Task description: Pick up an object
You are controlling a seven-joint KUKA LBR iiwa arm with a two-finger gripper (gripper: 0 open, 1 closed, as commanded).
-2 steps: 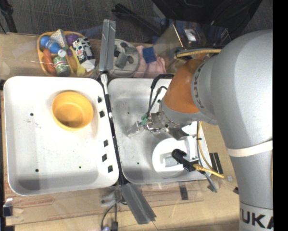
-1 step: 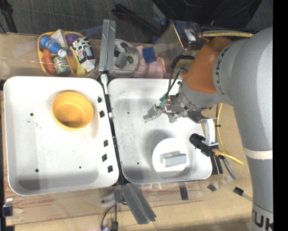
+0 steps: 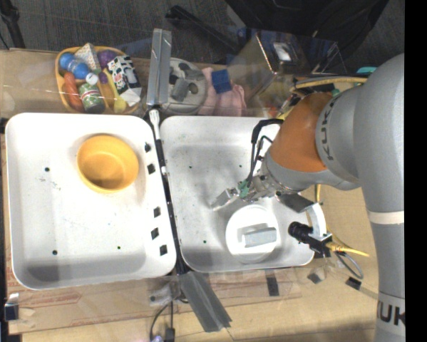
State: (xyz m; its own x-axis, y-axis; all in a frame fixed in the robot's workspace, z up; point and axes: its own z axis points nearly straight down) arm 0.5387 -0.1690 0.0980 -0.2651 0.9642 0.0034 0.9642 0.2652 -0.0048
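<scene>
A round white container (image 3: 251,234) with a pale grey block inside lies near the front of the right bin (image 3: 199,155). A yellow bowl (image 3: 107,162) sits in the back part of the left bin (image 3: 35,212). My gripper (image 3: 231,193) reaches down into the right bin from under the orange wrist band, its tip just above and left of the white container. It hangs close to the bin floor, and nothing shows between its fingers.
Behind the bins stands a yellow basket (image 3: 92,77) of small toys, with a grey object (image 3: 183,84) and a blue and pink item (image 3: 224,91) beside it. The grey arm (image 3: 356,141) covers the right bin's right side. Cables (image 3: 327,244) lie at its front right corner.
</scene>
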